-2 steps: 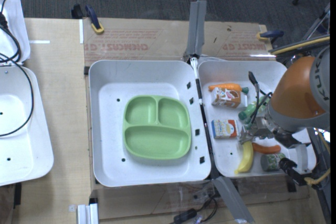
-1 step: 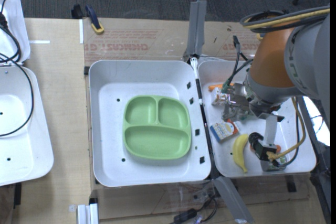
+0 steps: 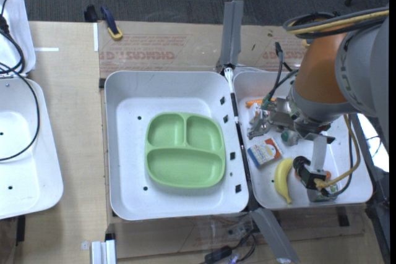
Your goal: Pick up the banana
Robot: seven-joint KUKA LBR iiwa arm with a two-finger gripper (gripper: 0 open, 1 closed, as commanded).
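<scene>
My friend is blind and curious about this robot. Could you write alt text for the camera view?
A banana lies in the right white bin, beside a small carton, with the grey and orange robot arm reaching over that bin. The left white bin holds a green divided plate.

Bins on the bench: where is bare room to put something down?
Left bin: bare white floor all around the green divided plate, widest along its left wall. Right bin: crowded; the banana, a small packet and the arm's claw lie close together.
</scene>
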